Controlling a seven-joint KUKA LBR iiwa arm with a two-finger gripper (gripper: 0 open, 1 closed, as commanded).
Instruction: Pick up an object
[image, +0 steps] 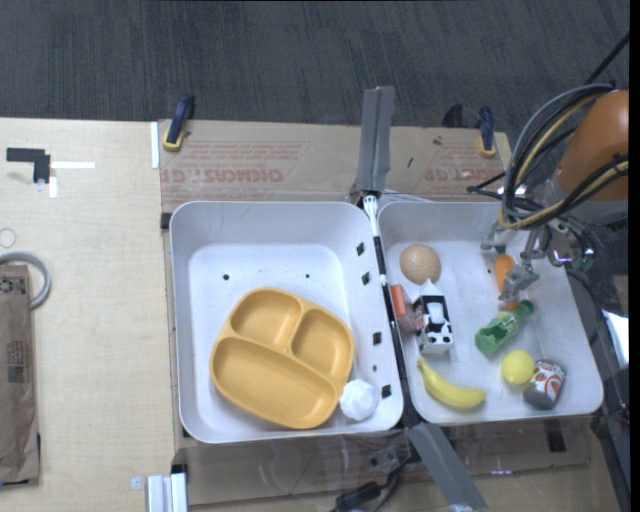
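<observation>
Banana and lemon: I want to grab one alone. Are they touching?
Apart. The camera view shows a strip of white bin floor between the banana tip and the lemon.

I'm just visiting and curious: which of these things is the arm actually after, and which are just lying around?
Part of the job (anything in the right bin could be picked):
gripper
orange object, nearest the gripper
green bottle
egg
banana
lemon
cow-patterned carton

Just lying about:
yellow divided plate in the left bin
white ball
brown paper bag
</observation>
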